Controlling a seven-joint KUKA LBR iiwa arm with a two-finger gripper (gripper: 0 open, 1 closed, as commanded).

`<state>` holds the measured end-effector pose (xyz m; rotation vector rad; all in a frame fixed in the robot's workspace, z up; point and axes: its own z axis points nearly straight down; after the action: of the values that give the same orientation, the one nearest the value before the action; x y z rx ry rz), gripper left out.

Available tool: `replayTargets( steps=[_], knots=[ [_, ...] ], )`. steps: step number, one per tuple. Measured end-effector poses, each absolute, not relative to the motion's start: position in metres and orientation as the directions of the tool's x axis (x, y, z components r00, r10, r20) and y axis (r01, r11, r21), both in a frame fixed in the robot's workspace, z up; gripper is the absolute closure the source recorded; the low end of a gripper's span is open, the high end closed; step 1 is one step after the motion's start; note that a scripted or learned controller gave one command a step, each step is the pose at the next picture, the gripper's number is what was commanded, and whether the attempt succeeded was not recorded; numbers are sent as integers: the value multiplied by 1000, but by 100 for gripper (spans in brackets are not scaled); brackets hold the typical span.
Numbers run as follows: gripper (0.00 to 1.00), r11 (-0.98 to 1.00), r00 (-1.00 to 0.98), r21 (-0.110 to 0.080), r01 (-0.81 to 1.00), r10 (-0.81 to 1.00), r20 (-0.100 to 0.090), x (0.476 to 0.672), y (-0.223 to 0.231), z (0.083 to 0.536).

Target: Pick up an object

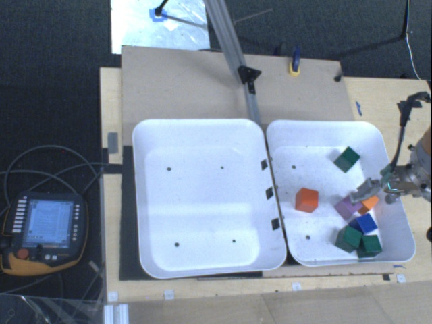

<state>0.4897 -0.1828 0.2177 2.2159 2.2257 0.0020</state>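
The purple block sits in the right bin around 4 o'clock, with the hand right over it; can't tell if it's apart or together. An orange piece and a blue cube crowd it, so it could snag those or slip off. Two green cubes sit just below, the orange cube to the left.

Robotics lab: teach pendant w/ cables on dark carpet, bench, white bins.
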Motion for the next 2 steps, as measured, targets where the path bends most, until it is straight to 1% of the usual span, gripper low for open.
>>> replayTargets(
  steps=[1,2],
  knots=[
    [0,3,-3,2,1000,1000,0,490,-183,218],
    [0,2,-2,-4,1000,1000,2,490,-179,156]
  ],
)
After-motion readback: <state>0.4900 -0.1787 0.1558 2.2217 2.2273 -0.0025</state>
